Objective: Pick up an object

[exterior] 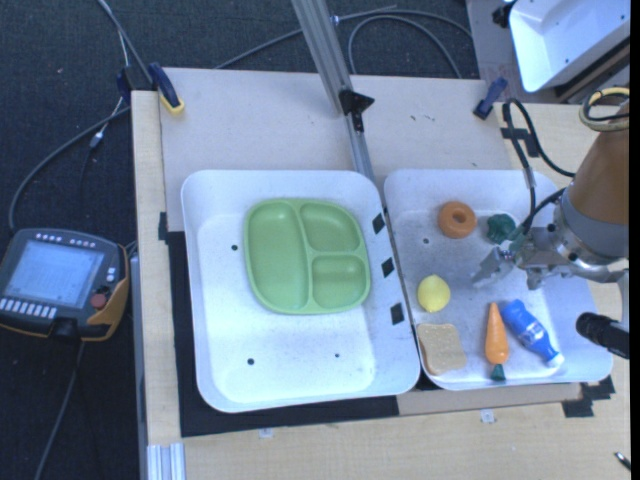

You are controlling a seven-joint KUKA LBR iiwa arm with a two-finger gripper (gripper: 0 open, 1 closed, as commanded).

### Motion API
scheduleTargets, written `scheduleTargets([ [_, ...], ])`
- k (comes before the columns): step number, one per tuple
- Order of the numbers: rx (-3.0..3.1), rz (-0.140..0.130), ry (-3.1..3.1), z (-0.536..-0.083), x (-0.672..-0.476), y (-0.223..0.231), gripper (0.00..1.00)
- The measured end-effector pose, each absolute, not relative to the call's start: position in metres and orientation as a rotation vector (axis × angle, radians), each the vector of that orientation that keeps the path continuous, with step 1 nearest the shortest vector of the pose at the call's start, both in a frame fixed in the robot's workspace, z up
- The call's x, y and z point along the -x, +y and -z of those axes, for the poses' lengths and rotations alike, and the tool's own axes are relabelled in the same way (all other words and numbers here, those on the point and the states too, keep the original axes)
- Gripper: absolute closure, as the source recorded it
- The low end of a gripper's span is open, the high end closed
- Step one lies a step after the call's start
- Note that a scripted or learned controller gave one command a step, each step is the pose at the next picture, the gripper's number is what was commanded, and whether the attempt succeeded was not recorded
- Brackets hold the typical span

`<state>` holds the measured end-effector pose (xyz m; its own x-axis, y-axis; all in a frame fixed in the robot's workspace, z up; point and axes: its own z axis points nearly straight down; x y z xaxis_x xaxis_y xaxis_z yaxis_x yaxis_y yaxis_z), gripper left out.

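Camera view, orange carrot (496,336), green tip, beside blue bottle (530,332)

Left of the wooden bench (260,118) — a grey handheld control pendant (60,283) with cables. At the bench's back corners — two blue clamps (165,88). Rising from its rear edge, a slanted aluminium pole (320,33).
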<state>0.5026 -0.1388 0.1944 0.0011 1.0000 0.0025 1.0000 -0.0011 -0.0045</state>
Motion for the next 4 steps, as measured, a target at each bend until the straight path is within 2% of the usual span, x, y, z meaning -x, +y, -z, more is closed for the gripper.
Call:
scheduleTargets([
  [2,2.22,0.002,-2.219,-0.084,-0.498,-0.137,0.0],
  [3,2.231,0.006,-2.225,-0.099,-0.5,-0.139,1.0],
  [4,2.224,0.004,-2.226,-0.146,-0.505,-0.147,1.0],
])
